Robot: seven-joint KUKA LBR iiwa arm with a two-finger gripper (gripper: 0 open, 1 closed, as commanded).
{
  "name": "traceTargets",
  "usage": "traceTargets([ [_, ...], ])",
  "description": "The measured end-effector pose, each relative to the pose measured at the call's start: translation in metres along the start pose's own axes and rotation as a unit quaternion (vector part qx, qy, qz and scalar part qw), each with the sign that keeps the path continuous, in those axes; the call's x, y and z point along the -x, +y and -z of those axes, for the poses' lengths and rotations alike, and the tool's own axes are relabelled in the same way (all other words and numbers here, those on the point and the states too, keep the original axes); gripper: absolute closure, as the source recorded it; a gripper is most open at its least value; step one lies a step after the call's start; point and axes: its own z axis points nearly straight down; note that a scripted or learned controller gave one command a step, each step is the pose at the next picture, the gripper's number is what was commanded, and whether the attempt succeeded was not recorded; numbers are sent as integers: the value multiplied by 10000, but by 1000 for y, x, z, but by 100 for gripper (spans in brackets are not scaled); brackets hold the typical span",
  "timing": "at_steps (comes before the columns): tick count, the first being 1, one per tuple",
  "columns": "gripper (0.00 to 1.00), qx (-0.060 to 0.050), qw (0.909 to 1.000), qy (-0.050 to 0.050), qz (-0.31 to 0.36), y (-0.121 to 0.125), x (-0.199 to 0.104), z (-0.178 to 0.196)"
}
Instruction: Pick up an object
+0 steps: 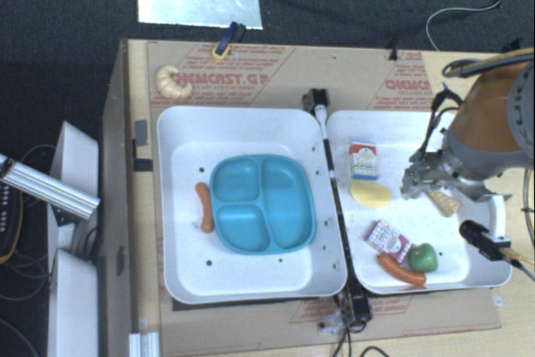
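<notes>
Lying in the left bin (180,263), a blue divided plate (262,203) and a sausage (205,207) are left untouched, while the yellow object (371,194) likeliest to be picked sits in the right bin (476,276). The gripper (426,184) is seen just beside it, apparently mid-approach. Whether it is apart or together cannot be told; a descent onto the piece would be required next.

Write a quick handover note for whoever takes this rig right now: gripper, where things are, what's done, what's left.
Gripper: low over the right bin, beside the yellow piece; nothing seen between its fingers.
Right bin: small carton, yellow piece, pink packet, green item, sausage.
Left bin: blue tray, another sausage to its left.
Done: no pick evident.
Left: grasp and lift one object.
</notes>
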Motion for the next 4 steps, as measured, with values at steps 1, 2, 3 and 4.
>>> traceTargets([
  [1, 0, -4, 10000, 5, 3, 0, -1, 0],
  [2, 0, -13, 10000, 12, 5, -60, -30, -53],
  [3, 0, 3, 10000, 8, 19, 71, -45, -53],
  [4, 0, 1, 10000, 3, 19, 109, -25, -53],
])
